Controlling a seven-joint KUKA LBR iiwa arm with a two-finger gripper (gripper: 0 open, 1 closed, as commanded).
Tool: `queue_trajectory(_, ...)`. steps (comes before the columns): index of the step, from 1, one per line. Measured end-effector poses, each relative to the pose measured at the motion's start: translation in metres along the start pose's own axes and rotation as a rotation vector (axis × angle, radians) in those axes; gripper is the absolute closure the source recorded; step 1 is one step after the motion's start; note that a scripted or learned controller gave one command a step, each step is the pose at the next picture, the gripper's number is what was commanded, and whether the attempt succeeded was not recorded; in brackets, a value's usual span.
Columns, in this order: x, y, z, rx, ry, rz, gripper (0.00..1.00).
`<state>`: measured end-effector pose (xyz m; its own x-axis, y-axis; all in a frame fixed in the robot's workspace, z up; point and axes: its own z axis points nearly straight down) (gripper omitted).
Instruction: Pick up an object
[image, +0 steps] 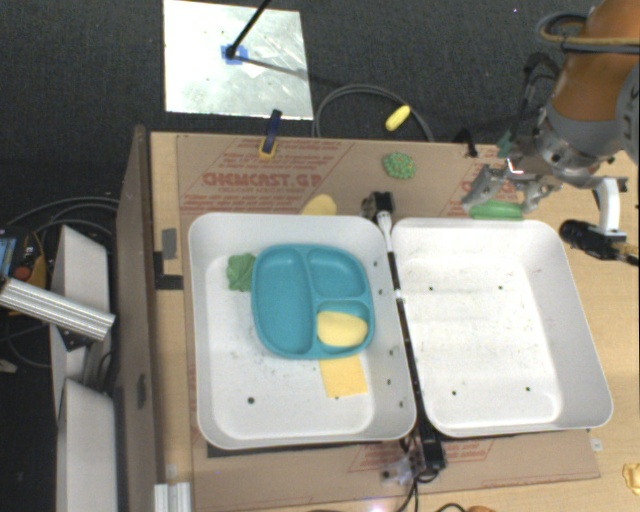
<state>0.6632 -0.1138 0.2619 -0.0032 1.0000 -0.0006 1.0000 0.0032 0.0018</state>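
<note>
Hovering beyond the right bin's (560, 300) far rim, my claw (505, 192) has its fingers spread over a green object (496, 210) on the cardboard, not pinching it; the teal plate (290, 300) sits in the left bin (215, 330)

Grey robot arm with orange band (590, 75) reaches in from top right, bent down; metal two-finger gripper (508, 190) hangs low.

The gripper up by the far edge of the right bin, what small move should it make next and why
Probably lower a little onto the green object. The gripper hangs just above it on the cardboard behind the right bin, and nothing shows between its fingers yet.
</note>
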Motion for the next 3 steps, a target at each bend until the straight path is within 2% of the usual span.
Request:
queue_trajectory(1, -0.018, -0.032, 0.105, 0.008, 0.002, 0.004, 0.0)
queue_trajectory(2, -0.027, 0.001, 0.182, 0.002, 0.0, -0.002, 0.0)
queue_trajectory(3, -0.027, 0.003, 0.166, -0.005, -0.001, -0.003, 1.0)
